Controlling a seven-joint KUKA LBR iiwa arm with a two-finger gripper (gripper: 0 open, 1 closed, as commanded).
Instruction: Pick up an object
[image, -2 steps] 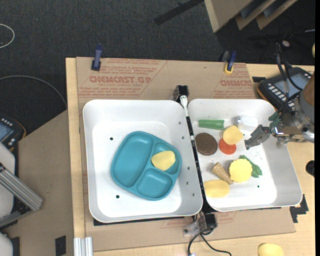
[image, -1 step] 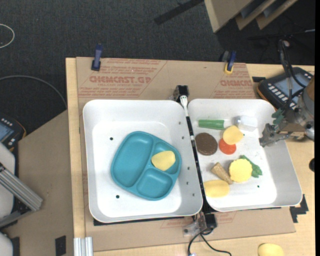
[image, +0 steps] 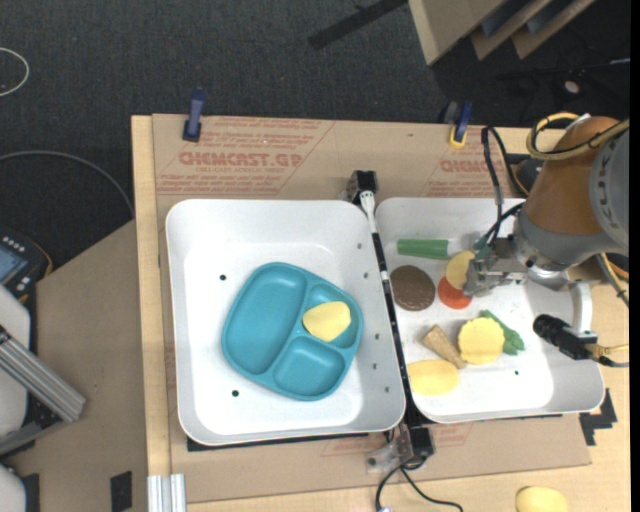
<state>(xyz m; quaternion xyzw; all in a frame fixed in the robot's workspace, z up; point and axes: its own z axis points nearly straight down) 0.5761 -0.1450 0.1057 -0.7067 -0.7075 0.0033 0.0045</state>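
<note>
Under the tool: a yellow round piece (image: 459, 268) atop a red toy (image: 455, 294), mid right bin (image: 570, 385)
Tool (image: 482, 272): just right of that yellow piece; whether its fingers are wide or narrow, I cannot tell
Close neighbours: brown cookie (image: 412, 287) to the left, green bar (image: 422, 247) above
Further in the bin: yellow flower-like toy (image: 482, 340), cone (image: 438, 344), yellow lump (image: 433, 377)
Left bin (image: 200, 330): teal divided plate (image: 285, 330) carrying a yellow piece (image: 326, 320)
Doing it well: centre over one item, descend straight, avoid nudging the cookie, close fully before lifting
</note>
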